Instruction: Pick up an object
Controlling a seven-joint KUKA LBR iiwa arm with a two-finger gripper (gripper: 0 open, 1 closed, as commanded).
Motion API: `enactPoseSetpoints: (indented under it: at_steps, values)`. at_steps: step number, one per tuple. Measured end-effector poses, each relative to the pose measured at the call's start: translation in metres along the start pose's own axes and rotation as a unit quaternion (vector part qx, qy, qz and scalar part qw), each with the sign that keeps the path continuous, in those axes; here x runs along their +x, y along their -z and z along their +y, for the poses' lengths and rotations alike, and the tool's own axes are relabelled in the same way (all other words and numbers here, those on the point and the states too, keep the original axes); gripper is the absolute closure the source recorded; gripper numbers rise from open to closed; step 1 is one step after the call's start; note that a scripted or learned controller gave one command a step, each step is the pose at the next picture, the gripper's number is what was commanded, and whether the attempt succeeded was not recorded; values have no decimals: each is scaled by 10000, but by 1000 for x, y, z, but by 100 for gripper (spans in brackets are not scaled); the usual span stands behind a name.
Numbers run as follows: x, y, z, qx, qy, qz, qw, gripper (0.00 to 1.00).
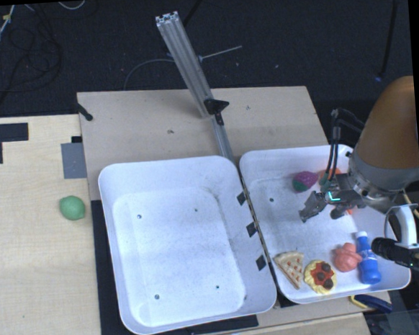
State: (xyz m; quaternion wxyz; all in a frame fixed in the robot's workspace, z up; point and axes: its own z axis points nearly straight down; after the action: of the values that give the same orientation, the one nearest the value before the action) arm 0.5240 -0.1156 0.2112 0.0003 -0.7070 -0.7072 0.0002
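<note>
Grey arm (384,138) with its orange band enters from the right and bends down over the right bin (267,169), wrist angled leftward, the tool (315,207) low above the bin floor near the middle. Whether the tool is apart or together cannot be told. A purple-and-green object (304,181) lies just beside it. A pizza slice (291,268), round pizza (320,276), pink object (345,256) and blue bottle (366,261) lie along the near wall. A green ball (72,208) rests on the worktop (28,250), left of the left bin (174,247).
</note>
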Motion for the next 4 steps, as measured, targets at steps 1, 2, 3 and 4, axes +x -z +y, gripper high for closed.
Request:
enactPoseSetpoints:
  at_steps: [1,2,3,4]
  values:
    - [0,0,0,1,0,0,10000,0]
    - [4,-44,-5,16,2,2,10000,0]
    - [14,-98,-5,23,-3,4,10000,0]
    - [14,-119,-4,-7,-2,0,10000,0]
